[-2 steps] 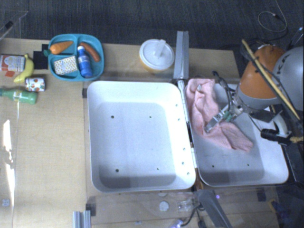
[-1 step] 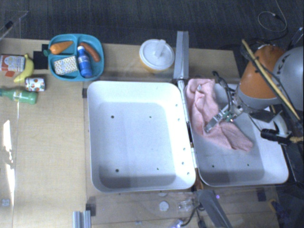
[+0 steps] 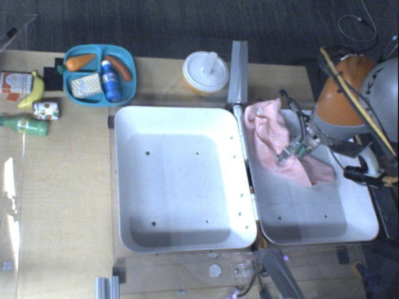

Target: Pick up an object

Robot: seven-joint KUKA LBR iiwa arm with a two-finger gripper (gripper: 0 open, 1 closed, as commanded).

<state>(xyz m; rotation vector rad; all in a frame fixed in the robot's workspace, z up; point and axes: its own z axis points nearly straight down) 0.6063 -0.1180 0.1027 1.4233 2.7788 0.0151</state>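
The pincer is down on the pink cloth in the right bin; whether it is open or gripping the fabric cannot be told. The cloth lies crumpled across that bin's upper left part. The left bin sits beside it. A blue divided tray and a white lidded cup stand on the counter beyond

The arm is cut off at the right edge, hiding part of the right bin.
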